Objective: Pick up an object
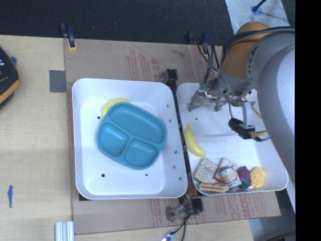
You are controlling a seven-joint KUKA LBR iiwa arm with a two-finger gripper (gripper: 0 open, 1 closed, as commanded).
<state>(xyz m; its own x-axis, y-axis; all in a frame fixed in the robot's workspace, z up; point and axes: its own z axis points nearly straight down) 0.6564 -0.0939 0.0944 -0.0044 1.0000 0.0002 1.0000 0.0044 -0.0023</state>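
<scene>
Bins are sitting side by side on a sheet of brown cardboard (125, 59) that is covering the pale wooden bench (30, 134). Both are shallow, smooth white plastic with rounded corners. The left bin (88, 185) is holding a blue tray (132, 135), a glossy rounded piece moulded into three compartments, and it is lying tilted over a yellow plate (113, 104) whose curved edge is peeking out at the tray's upper left.

The right bin (271, 177) is carrying the small things. A banana (192, 142), smooth and curved, is lying alone just beside the bin's left wall. Near the front edge a cluster of toy food is crowding together: a waffle (204, 169) with a checked surface, a sandwich (213, 187) lying flat below it, a small round jar (228, 175), a purple piece (243, 174) and a yellow ridged piece (258, 176) at the right end.

The arm (271, 84), grey and bulky with an orange band (241, 49), is reaching in from the right. Its gripper (204, 102) is hanging over the back part of the right bin, well apart from the banana and the cluster, and is grasping nothing; whether it is spread or closed cannot be told from this angle.
</scene>
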